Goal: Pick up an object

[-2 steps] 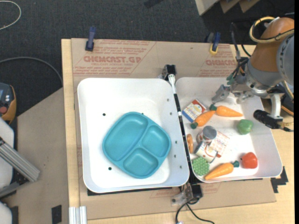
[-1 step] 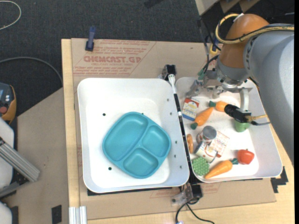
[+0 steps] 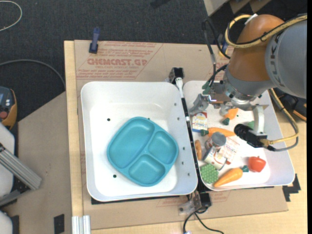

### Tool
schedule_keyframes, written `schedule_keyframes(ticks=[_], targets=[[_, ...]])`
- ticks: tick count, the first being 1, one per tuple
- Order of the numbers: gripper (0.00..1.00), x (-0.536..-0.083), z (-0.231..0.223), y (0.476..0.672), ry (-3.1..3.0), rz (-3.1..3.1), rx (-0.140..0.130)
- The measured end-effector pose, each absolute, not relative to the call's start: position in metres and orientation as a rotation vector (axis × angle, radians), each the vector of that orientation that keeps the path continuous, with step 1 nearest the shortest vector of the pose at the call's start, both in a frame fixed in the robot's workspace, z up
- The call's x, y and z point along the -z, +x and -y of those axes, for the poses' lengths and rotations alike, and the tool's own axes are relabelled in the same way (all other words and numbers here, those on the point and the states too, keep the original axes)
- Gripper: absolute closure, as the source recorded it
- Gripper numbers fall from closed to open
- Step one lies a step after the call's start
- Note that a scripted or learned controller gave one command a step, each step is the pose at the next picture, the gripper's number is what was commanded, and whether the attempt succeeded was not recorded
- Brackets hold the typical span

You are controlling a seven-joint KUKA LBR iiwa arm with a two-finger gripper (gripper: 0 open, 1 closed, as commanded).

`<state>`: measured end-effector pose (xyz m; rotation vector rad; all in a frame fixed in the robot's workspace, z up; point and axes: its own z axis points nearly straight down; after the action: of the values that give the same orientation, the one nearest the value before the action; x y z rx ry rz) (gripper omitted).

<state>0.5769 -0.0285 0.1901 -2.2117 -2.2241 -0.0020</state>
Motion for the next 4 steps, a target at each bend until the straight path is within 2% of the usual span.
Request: schedule_keyframes(ticks=[1, 2, 3, 4], targets=[[1.00, -0.195, 0.033, 0.581, -2.221, 2.222, 0.002], [1.00, -0.210, 0.007, 0.536, -2.216, 2.220, -0.003], [1.00, -0.290, -0.102, 0.515, -2.209, 2.237, 0.015], [1.00, -0.450, -0.158, 0.479, -2.214, 2.237, 0.029]])
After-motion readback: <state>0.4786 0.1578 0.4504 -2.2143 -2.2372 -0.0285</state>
